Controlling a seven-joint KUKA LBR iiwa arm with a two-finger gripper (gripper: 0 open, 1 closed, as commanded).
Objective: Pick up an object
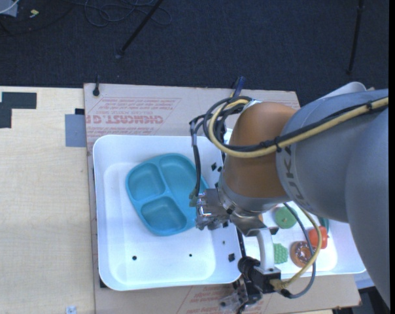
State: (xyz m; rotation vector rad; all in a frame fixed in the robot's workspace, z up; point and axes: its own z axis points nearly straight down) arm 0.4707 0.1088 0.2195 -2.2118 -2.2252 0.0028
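Note:
A blue divided plate (pixel 159 193) lies tilted in the left white bin (pixel 103 214), toward its back right. My gripper (pixel 206 213) hangs low at the divide between the two bins, right beside the plate's right edge. The wrist and the orange band above it cover most of the gripper, and nothing can be seen held in it. In the right bin (pixel 344 264), small items show from under the arm: a green piece (pixel 286 218), a red-orange piece (pixel 319 238), an orange ring-like piece (pixel 300 252) and a pale green piece (pixel 276 254).
The grey arm covers most of the right bin. Both bins rest on a cardboard sheet (pixel 152 113) on the wooden bench (pixel 34 195). The front part of the left bin floor (pixel 158 260) is bare white.

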